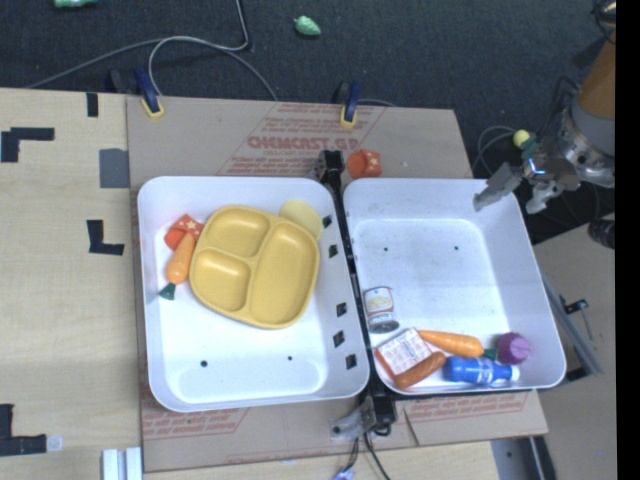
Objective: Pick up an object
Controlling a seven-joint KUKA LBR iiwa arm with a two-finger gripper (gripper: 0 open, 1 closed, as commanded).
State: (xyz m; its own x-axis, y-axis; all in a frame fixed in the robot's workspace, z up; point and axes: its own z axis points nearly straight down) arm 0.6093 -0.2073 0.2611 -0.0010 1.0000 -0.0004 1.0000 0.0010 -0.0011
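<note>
My gripper point(512, 187) hangs over the far right rim of the right bin point(440, 258), open, with nothing between its grey fingers point(494, 190). The objects lie apart from it in that bin's near corner: a small can point(379, 308), an orange carrot point(452, 343), a red-and-white packet point(404, 351) on a sausage point(420, 370), a blue bottle point(478, 371) and a purple piece point(513, 347). The left bin point(240, 383) holds a yellow divided plate point(253, 265), a small carrot point(178, 261), a red piece point(182, 230) and a pale yellow thing point(301, 214).
An orange-red object point(363, 163) sits on the cardboard just beyond the bins. Black clips point(345, 308) join the bins along their shared wall. Two clamps point(349, 105) hold the cardboard's far edge. Cables point(200, 43) and small green items point(307, 26) lie on the dark floor beyond.
</note>
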